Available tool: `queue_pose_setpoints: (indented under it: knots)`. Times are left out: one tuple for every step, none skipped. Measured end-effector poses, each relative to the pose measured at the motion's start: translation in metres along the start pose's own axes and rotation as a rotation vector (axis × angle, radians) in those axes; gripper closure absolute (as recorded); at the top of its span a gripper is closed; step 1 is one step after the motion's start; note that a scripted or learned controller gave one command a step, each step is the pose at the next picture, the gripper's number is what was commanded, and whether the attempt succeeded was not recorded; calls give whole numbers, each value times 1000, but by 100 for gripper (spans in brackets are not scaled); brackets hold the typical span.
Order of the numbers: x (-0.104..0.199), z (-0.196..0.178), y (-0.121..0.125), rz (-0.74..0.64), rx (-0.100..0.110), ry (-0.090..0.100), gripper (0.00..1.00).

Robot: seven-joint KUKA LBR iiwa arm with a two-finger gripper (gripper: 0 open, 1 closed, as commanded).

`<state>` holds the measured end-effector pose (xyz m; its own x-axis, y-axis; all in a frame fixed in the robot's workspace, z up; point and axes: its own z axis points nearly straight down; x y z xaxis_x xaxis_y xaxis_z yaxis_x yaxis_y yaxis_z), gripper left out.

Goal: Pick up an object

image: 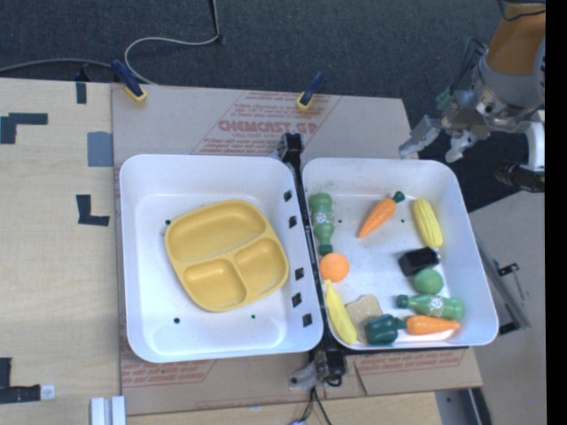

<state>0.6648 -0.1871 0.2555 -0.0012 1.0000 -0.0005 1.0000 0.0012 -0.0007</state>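
Hovering beyond the far right corner of the right bin point(461, 184), gripper point(436, 140) with fingers spread wide, nothing between them. Best target: the corn cob point(427, 222), just inside that corner, beside the carrot point(379, 215). Bring straight down over its middle, straddling the short width, clear of the bin wall.

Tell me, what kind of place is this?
Probably a robot testing lab. A robot arm reaches toward two white bins on a cardboard-covered bench, and one bin holds toy food like a carrot and corn.
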Motion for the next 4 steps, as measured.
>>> queue_pose_setpoints:
  knots:
    - [-36, 152, -57, 1, 3, 1, 0]
    - [8, 172, -1, -6, 26, 2, 0]
    - [-36, 168, -53, -1, -4, 1, 0]
    - [-35, 168, -128, -1, -6, 1, 0]
